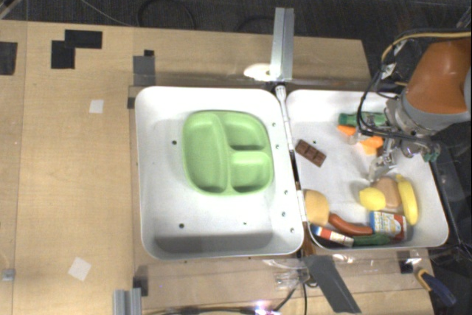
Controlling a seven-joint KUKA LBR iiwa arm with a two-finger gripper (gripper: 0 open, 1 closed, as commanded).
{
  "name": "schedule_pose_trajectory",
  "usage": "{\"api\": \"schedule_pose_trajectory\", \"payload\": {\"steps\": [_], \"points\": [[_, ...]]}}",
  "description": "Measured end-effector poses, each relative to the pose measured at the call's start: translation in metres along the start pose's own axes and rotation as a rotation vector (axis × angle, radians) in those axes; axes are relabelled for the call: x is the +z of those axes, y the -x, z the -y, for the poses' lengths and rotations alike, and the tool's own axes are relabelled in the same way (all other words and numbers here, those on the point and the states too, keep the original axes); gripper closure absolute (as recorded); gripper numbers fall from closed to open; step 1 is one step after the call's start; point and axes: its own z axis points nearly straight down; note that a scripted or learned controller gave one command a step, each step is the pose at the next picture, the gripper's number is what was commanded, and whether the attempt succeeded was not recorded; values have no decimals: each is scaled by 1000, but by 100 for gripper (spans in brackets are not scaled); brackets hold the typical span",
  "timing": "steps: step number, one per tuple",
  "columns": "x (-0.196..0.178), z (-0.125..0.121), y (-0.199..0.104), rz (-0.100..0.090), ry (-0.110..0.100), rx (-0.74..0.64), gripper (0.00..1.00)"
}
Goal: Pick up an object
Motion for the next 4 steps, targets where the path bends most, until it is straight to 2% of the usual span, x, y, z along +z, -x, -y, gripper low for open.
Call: {"api": "schedule_pose_trajectory", "payload": {"steps": [1,2,3,4], "points": [[-2,-50,-28,2,0,83,0],[-4,-39,-78,5,-2,98,0],[-4,-31,-97,10,-3,29,0],[-2,1,-42,4,-2,60,0]]}}
